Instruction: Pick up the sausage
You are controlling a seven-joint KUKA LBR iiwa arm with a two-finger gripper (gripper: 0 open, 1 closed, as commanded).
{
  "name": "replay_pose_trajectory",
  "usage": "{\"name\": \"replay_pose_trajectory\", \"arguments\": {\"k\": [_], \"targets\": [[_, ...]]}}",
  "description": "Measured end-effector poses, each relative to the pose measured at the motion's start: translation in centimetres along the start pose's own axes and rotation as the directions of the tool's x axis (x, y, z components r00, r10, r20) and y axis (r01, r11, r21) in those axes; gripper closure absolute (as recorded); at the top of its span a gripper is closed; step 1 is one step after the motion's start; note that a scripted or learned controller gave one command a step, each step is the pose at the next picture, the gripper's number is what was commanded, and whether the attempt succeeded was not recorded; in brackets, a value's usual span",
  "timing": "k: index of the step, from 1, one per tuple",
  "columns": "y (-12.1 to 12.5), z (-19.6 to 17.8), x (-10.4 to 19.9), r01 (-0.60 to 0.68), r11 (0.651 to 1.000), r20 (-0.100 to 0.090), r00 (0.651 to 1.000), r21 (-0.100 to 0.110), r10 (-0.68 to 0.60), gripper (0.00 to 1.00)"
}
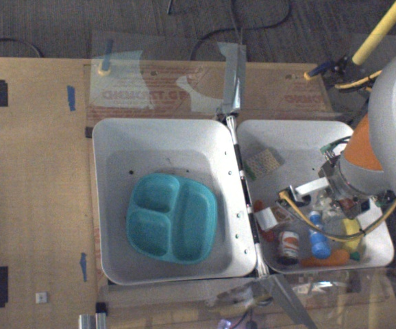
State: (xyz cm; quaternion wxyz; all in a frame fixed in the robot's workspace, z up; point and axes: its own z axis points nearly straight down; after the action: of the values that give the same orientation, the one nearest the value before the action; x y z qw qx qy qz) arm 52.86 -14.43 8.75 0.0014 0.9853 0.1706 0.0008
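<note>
My gripper (317, 199) is low inside the right bin (287, 134), below the grey wrist and its orange band (360, 155). It hangs over a cluster of small items in the bin's front half. A dark reddish-brown piece (269, 234) next to a small can (288, 246) may be the sausage; it is too small to be sure. That piece lies left of and below the gripper, apart from it. The arm's body and cables hide what lies directly under the gripper.
In the right bin lie a blue bottle (318, 240), an orange carrot-like item (325, 259), a yellow item (352, 230), a white and red packet (266, 218) and a tan waffle-like square (263, 162). The left bin (116, 142) holds a teal divided plate (172, 217).
</note>
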Motion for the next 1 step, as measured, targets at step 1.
{"name": "replay_pose_trajectory", "arguments": {"k": [1], "targets": [[-10.51, -9.66, -1.46, -0.136, 0.991, 0.005, 0.991, 0.005, 0.136, 1.0]]}}
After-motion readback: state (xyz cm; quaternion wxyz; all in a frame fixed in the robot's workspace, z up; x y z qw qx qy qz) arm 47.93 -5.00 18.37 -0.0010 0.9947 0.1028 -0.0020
